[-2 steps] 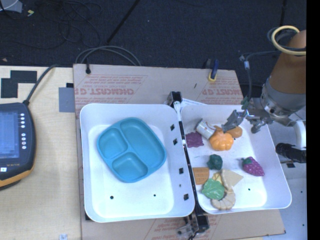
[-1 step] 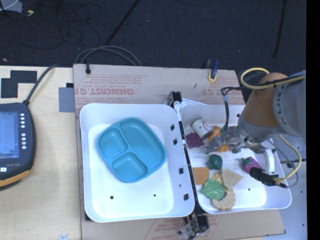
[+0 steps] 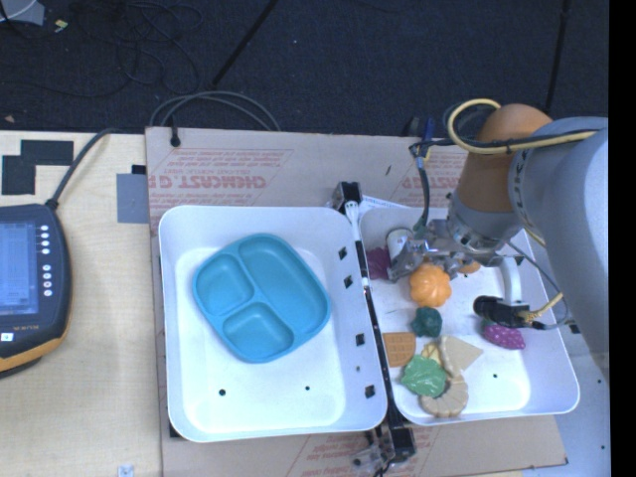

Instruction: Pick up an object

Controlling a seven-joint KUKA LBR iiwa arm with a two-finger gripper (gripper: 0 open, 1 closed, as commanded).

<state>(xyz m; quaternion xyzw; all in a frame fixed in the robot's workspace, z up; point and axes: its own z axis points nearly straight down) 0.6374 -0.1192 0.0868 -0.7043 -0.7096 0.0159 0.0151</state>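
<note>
— Camera view: where's the gripper (image 3: 429,258)?

— Low in the right bin (image 3: 556,391), right above the orange ball (image 3: 430,286). Whether its claw is spread or closed, I can't tell.

— Best approach?

— Centre over it and close gently (round things probably roll), clear of the dark green piece (image 3: 427,321).

The worktop (image 3: 89,405) is of pale wood, with a brown cardboard sheet (image 3: 258,172) lying flat on it, printed with red letters that read upside down. Behind the worktop the floor (image 3: 328,48) is dark, almost black, and thin black cables (image 3: 214,107) run loosely over it. Far from the tool, at the opposite edge of the worktop, rests a control pendant (image 3: 25,281) with a lit screen and an orange rim. Black and grey square marks (image 3: 45,162) are on the wood near it. The light is even and soft.
</note>
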